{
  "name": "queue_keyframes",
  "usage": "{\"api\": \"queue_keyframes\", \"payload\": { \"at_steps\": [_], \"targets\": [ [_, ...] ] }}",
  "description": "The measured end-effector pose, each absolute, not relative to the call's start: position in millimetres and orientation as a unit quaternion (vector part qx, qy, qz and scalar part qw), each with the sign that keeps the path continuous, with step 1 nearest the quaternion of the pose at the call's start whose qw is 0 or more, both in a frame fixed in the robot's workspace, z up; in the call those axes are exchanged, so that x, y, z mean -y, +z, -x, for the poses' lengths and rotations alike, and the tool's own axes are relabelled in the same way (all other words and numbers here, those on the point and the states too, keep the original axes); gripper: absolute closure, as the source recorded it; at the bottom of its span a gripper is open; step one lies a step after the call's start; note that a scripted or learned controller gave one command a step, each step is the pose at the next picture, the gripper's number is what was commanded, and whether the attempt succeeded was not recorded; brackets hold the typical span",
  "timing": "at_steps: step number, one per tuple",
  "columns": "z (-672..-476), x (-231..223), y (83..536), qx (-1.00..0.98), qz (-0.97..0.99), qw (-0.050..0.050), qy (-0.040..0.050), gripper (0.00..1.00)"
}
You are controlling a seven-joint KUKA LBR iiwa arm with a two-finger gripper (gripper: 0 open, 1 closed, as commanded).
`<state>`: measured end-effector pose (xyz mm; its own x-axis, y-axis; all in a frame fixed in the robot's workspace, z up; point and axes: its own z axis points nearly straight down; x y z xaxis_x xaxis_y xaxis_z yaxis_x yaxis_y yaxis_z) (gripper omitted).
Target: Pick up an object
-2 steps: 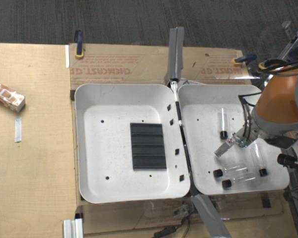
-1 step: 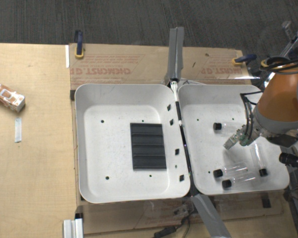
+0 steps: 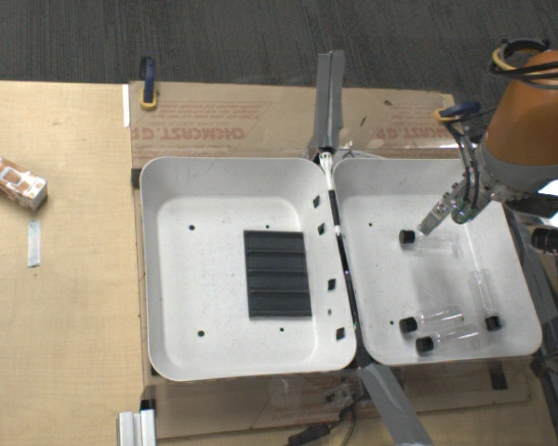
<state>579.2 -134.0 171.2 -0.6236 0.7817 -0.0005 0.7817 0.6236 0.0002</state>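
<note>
A: The jaws first. They hang over the upper middle of the right bin (image 3: 507, 342), low and slanted toward the left. Whether they are released or clenched I cannot tell; at this angle the tip reads as one grey wedge. Nothing shows held there.

B: And what is there to pick?

A: In that bin, several clear tubes with black caps. One black cap (image 3: 407, 238) sits just beside the gripper (image 3: 434, 220), down and to the left of it. One clear tube (image 3: 482, 292) runs down the right side to a cap near the lower edge, and a pair of capped tubes (image 3: 440, 328) lies close to the front wall. The left bin (image 3: 167, 189) holds a black ribbed block (image 3: 278, 274) in its middle, well apart from the arm.

B: So the nearest target is that cap by the tip?

A: I'd judge so. The risks are plain. Those tubes are round and slick, so a closing pinch slightly off centre could squirt one sideways or set it rolling. They're also nearly see-through against white, so an aim could land on bare floor.

B: Anything outside the bins?

A: A small printed box (image 3: 17, 184) on the counter (image 3: 65, 342) far left, out of play.
</note>
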Motion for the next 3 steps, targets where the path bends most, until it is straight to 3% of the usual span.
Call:
{"api": "queue_keyframes", "payload": {
  "at_steps": [1,2,3],
  "targets": [
    [-579.2,134,171,-0.901,-0.434,0.000,0.0000,0.00],
    [-597.0,144,92,-0.912,-0.411,0.000,-0.0002,0.00],
    [-597.6,144,101,-0.912,-0.411,0.002,0.0000,1.00]
  ]
}}
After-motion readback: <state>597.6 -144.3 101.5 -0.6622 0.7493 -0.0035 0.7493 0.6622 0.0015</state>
